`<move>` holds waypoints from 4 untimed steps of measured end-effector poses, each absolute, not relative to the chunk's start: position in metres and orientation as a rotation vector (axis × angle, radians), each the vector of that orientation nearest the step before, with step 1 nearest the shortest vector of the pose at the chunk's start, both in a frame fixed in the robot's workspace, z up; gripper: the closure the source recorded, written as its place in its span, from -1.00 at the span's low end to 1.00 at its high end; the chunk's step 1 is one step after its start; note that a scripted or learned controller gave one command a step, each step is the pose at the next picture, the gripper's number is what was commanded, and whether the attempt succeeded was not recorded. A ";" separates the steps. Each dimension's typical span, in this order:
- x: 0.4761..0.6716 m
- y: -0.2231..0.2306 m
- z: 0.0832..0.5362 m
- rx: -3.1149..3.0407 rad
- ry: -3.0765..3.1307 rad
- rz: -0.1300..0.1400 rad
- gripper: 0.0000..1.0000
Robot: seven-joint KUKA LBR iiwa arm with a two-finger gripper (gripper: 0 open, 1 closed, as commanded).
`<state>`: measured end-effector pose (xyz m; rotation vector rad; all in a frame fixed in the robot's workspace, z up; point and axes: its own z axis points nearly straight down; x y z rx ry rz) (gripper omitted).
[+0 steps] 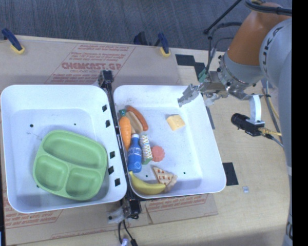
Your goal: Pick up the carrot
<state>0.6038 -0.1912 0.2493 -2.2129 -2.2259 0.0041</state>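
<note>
The carrot (124, 131) is orange with a green top and lies lengthwise against the left wall of the right bin (203, 152). My gripper (187, 96) hangs over the far right part of that bin, well to the right of the carrot and beyond it. It is just above a yellow cheese wedge (176, 122). Nothing is held in it.
Crowded around the carrot are a sausage in a bun (137, 118), a blue bottle (135, 155), a small striped packet (146, 148), a red disc (157, 153), a banana (146, 186) and a waffle slice (164, 177). A green divided plate (70, 164) lies in the left bin (20, 101).
</note>
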 end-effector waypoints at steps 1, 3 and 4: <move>0.582 -0.140 0.151 -2.386 -2.036 0.005 -1.00; 0.619 -0.199 0.102 -2.506 -1.886 0.005 1.00; 0.619 -0.199 0.101 -2.505 -1.887 0.006 -1.00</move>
